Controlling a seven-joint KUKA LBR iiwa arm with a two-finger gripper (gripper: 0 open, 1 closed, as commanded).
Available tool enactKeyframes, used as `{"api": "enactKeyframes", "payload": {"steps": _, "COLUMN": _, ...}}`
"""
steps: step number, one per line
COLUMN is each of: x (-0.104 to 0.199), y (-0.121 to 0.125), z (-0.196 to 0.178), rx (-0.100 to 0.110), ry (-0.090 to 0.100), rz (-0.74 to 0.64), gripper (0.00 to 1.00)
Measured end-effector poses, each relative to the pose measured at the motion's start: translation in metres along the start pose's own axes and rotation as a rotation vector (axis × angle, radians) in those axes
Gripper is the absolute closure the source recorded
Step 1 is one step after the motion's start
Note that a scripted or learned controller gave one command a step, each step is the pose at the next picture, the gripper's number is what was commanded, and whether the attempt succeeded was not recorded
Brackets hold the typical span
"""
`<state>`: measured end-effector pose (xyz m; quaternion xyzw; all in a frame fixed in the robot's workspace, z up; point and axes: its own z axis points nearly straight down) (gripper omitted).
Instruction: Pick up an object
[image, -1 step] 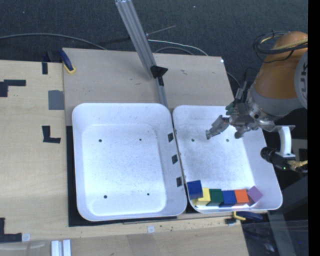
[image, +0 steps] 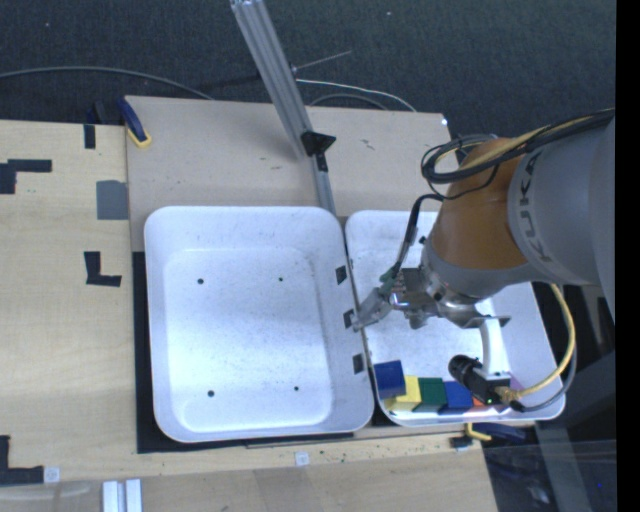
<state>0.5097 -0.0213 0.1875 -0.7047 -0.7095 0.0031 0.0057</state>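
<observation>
A: Where's the gripper (image: 385, 300) from your feed?

B: I see it low over the right bin (image: 380, 235), by that bin's left wall, just beside the divide with the left bin (image: 240, 320). The arm (image: 510, 215) reaches in across the bin's right side.

A: Open or closed? Holding anything?

B: I can't tell how the claw stands from here. I see no object in it.

A: And the objects?

B: At the right bin's near edge: a blue block (image: 388, 376) by the left corner, a yellow block (image: 405, 395) touching it, then a green block (image: 431, 390) and another blue piece (image: 457, 397). All below the gripper, apart from it
</observation>
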Motion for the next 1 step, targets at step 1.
{"api": "enactKeyframes", "payload": {"steps": 1, "x": 0.0929, "y": -0.0257, "z": -0.0246, "rx": -0.010, "ry": 0.000, "rz": -0.004, "gripper": 0.00}}
